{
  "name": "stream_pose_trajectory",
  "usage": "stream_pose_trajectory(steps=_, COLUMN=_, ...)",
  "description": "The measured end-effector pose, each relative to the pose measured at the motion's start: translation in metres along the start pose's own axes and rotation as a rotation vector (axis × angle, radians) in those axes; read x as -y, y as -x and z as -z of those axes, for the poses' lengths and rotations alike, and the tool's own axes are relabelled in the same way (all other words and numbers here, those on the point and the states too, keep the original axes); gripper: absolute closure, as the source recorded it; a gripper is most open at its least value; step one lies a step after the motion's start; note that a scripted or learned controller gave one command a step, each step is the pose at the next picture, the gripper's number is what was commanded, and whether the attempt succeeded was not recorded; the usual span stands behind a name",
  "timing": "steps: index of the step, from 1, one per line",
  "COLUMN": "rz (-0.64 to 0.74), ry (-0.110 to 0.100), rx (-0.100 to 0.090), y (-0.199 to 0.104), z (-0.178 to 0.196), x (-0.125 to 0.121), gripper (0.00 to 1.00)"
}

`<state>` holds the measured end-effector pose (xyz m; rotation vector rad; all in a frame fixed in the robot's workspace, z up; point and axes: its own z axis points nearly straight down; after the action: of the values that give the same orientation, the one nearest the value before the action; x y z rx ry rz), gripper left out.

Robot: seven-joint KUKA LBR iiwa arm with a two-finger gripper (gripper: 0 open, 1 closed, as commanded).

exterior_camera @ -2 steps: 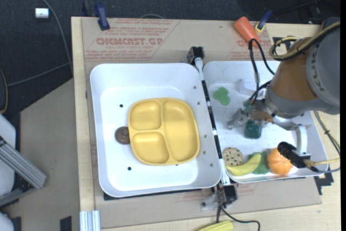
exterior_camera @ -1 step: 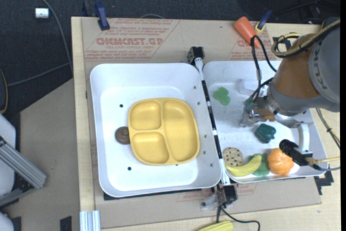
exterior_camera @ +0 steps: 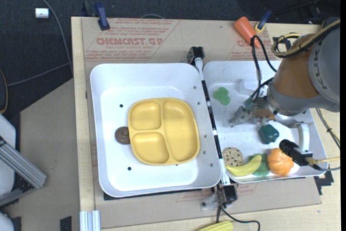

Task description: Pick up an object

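I see no object between the fingers of the gripper (exterior_camera: 236,118), which seem slightly apart over the right bin (exterior_camera: 238,70), above bare floor. Nearest to them lies a green piece (exterior_camera: 221,97), up and to the left, apart from the tips. A teal block (exterior_camera: 268,133) sits just right of them, under the wrist. At the bin's lower edge a banana (exterior_camera: 244,166) lies with its long axis left to right, tip raised toward an orange fruit (exterior_camera: 280,162); a cookie (exterior_camera: 233,156) touches it. The left bin (exterior_camera: 102,116) holds a yellow divided plate (exterior_camera: 162,131). The cardboard (exterior_camera: 130,38) reads "CHEMCAST GP"
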<state>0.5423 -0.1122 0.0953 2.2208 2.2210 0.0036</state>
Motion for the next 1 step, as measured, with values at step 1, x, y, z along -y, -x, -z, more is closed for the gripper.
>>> stream_pose_trajectory(steps=1, rz=0.0, ry=-0.001, rx=0.003, y=0.0784, z=0.0376, x=-0.0369, gripper=0.0)
